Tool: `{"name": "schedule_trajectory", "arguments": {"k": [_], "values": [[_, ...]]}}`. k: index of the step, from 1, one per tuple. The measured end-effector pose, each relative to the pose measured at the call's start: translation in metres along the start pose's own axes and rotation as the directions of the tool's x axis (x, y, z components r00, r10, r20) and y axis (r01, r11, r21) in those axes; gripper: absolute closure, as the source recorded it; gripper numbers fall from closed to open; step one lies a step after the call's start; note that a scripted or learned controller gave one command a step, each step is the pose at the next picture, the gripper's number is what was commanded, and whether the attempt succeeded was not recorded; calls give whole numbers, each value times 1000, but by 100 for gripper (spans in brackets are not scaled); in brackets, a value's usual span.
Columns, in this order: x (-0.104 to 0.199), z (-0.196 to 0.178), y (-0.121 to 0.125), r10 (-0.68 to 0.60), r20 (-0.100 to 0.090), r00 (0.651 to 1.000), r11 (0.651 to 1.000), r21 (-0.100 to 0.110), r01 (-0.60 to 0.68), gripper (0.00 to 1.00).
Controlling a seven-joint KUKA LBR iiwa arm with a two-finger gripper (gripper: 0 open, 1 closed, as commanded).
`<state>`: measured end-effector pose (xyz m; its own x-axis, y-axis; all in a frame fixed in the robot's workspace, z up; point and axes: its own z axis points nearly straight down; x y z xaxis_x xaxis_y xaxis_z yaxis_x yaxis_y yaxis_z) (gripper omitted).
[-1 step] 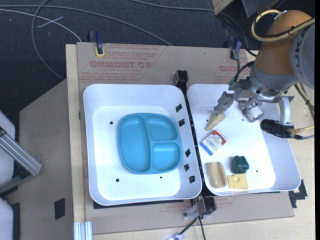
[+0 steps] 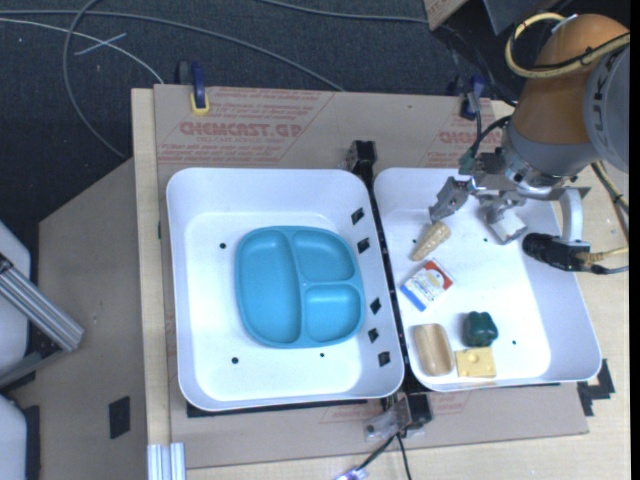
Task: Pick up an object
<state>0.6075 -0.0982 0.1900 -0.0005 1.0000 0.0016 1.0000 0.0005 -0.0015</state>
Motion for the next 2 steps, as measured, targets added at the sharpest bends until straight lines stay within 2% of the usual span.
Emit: {"name": "schedule_trajectory", "arguments": {"k": [1, 2], "values": [[-2, 63, -5, 1, -1, 1000, 1000, 7, -1, 0], [-1, 108, -6, 1, -1, 1000, 1000, 5, -1, 0]]}}
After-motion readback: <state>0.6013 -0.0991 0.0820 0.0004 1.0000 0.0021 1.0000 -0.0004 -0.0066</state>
